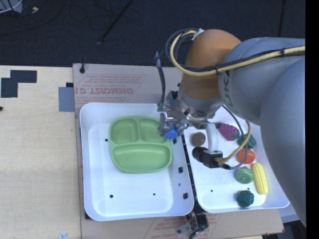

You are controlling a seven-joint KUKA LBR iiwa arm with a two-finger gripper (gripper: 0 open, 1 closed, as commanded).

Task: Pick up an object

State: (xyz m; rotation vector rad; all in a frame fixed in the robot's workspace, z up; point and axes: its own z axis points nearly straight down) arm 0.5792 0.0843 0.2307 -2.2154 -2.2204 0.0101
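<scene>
Orange-banded arm [209, 59] overhead; tool [168, 128] pinching small blue object [171, 133], beside green divided plate [140, 144].

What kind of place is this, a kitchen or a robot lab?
Probably a robot lab. A big grey arm reaches over two white bins; toy food like plastic corn lies there, and cables trail behind.

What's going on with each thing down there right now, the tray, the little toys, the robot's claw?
Green tray: upright in left bin, nothing in it.
Blue piece: at the gripper, over the tray's right edge; held or not, unclear.
Corn: lying in right bin.
Grapes: lying in right bin.
Broccoli: lying in right bin.
Brown piece: lying in right bin, near the divide.
</scene>
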